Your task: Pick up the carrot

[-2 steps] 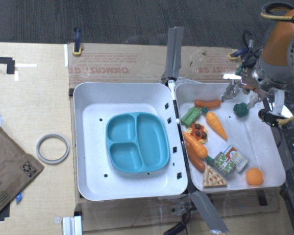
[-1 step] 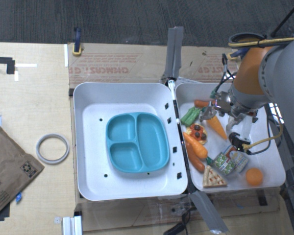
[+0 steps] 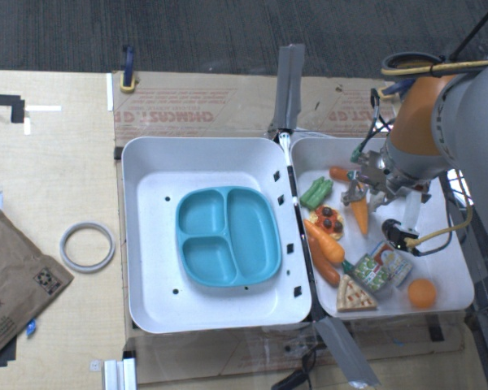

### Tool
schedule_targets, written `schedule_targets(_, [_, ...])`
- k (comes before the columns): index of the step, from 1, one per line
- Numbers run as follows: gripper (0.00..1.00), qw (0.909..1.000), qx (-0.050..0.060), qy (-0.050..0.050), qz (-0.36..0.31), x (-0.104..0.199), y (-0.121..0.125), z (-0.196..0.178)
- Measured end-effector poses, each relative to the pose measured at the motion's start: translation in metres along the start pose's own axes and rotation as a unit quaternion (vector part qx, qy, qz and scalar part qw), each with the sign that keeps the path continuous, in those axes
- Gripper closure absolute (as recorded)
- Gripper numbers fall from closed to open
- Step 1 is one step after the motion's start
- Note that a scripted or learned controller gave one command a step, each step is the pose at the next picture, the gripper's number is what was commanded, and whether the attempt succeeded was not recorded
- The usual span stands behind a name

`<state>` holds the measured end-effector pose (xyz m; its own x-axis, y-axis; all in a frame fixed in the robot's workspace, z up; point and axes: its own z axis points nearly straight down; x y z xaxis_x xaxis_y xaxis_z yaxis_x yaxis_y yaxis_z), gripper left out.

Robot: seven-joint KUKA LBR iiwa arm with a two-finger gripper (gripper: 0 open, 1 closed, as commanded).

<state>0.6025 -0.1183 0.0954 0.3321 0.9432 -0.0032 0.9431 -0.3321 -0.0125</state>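
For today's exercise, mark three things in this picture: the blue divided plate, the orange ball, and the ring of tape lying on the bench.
blue divided plate (image 3: 228, 236), camera view, on the ridge between its compartments.
orange ball (image 3: 422, 292), camera view, on its middle.
ring of tape (image 3: 87, 231), camera view, on the upper band of the ring.

The left bin (image 3: 138, 218) has plenty of room: only a blue tray (image 3: 228, 236) sits in its middle, with bare white floor all round it. The right bin (image 3: 459, 279) is crowded. Along its left wall lie a green pepper (image 3: 315, 192), a small pizza (image 3: 328, 220), a big carrot (image 3: 324, 243) and a sausage (image 3: 326, 273), packed close. A packet (image 3: 378, 268) and a sandwich wedge (image 3: 355, 296) fill the near middle, an orange (image 3: 422, 292) the near right corner. The arm (image 3: 439, 120) hangs over the far right, its gripper (image 3: 366, 195) low by a small carrot (image 3: 359, 216). Open floor lies between packet and orange, and at the far left corner.
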Motion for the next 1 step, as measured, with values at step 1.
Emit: schedule_targets(1, [1.00, 0.9915, -0.005, 0.000, -0.130, 0.0631, -0.0189, -0.0936])
